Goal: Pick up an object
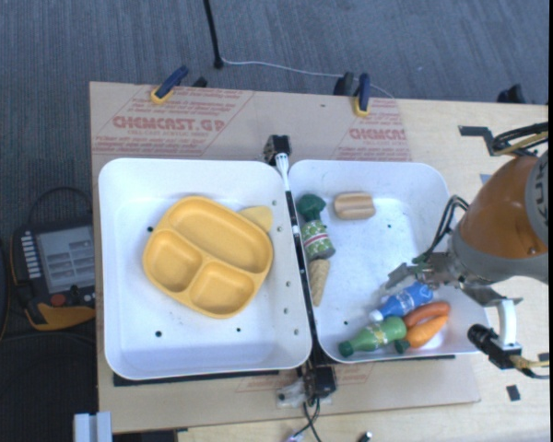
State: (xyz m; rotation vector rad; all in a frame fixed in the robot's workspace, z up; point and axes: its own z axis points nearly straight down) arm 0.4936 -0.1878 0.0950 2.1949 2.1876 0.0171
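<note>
Blue bottle [408, 297] lies in right bin [387, 178], long axis slanting lower-left to upper-right. End effector [424, 273] above it; finger state indeterminate. Desk [286, 122] board reads "CHEMCAST GP".

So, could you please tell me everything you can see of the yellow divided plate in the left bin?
The yellow plate looks like smooth plastic, a rounded shape with three shallow compartments, nothing visible in them. It lies face up and turned at a slant on the floor of the left bin, toward its middle. A pale yellow piece pokes out from behind its upper right edge, seemingly touching it.
</note>
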